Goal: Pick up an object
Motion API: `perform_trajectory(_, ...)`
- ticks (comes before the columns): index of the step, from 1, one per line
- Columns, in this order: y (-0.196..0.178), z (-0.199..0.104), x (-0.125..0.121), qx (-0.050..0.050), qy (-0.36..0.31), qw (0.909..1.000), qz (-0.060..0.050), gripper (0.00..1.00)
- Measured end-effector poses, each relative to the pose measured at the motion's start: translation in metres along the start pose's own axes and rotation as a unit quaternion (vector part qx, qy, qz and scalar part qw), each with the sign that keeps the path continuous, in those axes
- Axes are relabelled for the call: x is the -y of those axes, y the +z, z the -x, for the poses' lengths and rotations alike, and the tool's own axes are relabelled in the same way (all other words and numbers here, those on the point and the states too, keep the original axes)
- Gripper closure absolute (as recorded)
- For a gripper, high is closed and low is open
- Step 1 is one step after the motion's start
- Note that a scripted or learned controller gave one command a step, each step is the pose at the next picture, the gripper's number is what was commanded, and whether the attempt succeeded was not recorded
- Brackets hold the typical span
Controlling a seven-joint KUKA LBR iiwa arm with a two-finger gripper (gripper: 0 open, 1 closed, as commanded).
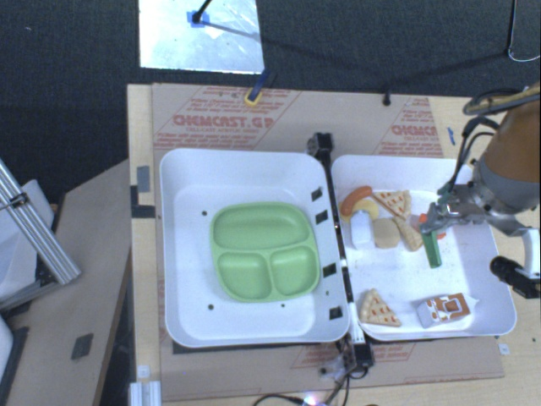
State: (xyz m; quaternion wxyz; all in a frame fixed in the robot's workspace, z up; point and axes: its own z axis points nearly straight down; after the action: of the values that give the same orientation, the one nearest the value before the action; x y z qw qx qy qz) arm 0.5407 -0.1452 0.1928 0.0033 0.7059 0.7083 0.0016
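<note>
Two shallow white bins sit side by side on the surface (144, 125), which is covered by a sheet of brown cardboard printed with red lettering. The left bin (182, 227) holds a green divided plate (264, 250) with one long section at the back and two smaller ones in front. The right bin (486, 299) holds a scatter of small toy foods: an orange sausage (355, 198) near the back left corner, a waffle-patterned wedge (393, 202) just beside it, a small white block (362, 231), a tan round piece (386, 233) next to that, and a tan strip (410, 235) lying at a slant. Toward the front of that bin lie a second waffle wedge (379, 309) and a small brown and white packet (444, 309), well apart from the back cluster. The grey arm with its orange band reaches in from the right, and the gripper (436, 220) hangs over the middle of the right bin. A green stick (432, 249) lies directly under it, pointing toward the front of the bin, its upper end meeting the gripper's tip. Whether the jaws are apart or clamped on that stick cannot be told from this slanted view, as the wrist hides them. A silver square sheet (201, 24) lies on the dark floor beyond the surface.
</note>
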Motion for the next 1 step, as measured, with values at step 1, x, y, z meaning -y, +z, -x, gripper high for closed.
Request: perform_trajectory(1,-0.0337,0.0004,-0.0017,0.000,0.000,1.0000,-0.001,1.00)
